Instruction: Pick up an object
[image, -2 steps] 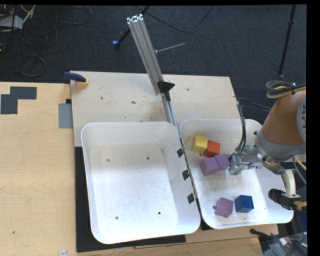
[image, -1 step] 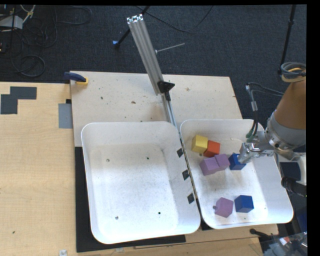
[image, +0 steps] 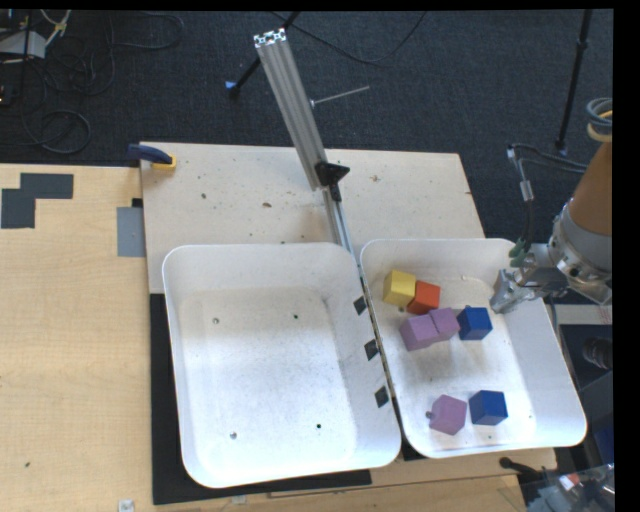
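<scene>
The arm enters from the right. Its gripper (image: 503, 296) hangs over the right edge of the right bin (image: 560, 385), toward that bin's far half. The view does not resolve whether the gripper is spread or pressed together; this cannot be determined. No object is visible between its tips.

Contents of the right bin, six blocks in two groups:

1. Far group. A yellow block (image: 400, 288) sits farthest left, touching an orange block (image: 426, 296) on its right. Just nearer than these lies a pair of purple blocks (image: 430, 328), pressed against each other. A blue block (image: 474, 323) touches the right side of that pair. This blue block is the object closest to the gripper, just left of it and slightly nearer.

2. Near group. A single purple block (image: 448, 414) and a second blue block (image: 488, 407) stand side by side close to the bin's near wall, the blue one on the right.

The left bin (image: 180, 300) adjoins the right bin along a shared edge. An aluminium rail (image: 292, 95) slants from the far side of the bench down to the junction between the bins. A small blue and yellow clamp (image: 152, 156) lies at the far left corner of the pale board.
</scene>
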